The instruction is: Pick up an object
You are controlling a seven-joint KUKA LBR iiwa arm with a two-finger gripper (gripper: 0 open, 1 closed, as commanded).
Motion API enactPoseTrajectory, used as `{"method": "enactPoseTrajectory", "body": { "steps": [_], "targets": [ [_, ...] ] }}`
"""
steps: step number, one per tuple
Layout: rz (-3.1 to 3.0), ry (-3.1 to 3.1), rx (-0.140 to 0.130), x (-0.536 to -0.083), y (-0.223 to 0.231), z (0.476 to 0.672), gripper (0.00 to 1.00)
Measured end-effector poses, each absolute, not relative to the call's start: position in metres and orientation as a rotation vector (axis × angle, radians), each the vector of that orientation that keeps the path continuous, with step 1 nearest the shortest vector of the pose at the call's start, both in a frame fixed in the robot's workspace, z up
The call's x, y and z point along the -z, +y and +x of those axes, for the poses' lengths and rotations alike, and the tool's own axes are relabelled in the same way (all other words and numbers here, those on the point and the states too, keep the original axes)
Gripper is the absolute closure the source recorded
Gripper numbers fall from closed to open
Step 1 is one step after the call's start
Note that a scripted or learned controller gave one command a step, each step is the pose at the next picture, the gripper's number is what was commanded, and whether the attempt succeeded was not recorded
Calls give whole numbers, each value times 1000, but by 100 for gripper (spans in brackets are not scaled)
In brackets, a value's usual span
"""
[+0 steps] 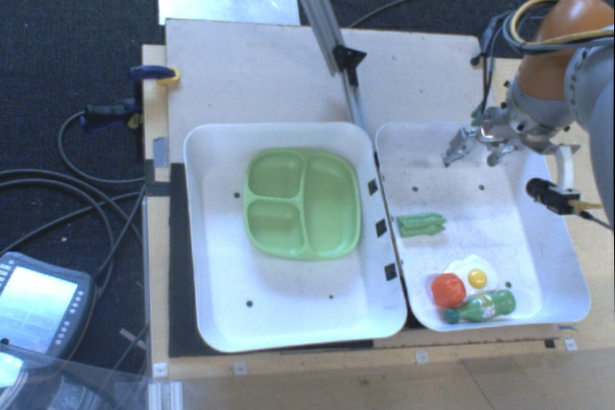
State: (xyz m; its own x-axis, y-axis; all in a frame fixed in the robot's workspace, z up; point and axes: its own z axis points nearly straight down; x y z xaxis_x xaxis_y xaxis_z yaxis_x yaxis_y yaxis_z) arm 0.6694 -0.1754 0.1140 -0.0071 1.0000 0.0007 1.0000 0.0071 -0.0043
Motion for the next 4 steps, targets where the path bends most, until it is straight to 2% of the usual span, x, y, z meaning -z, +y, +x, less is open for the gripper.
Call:
{"method": "enactPoseTrajectory", "body": {
  "steps": [1,2,4],
  "targets": [
    [-2214,-2237,3,-130,-176,672,100],
    [-2217,-2236,8,-182,-173,683,100],
    [-2216,-2235,6,-263,-165,689,100]
  ]
}}
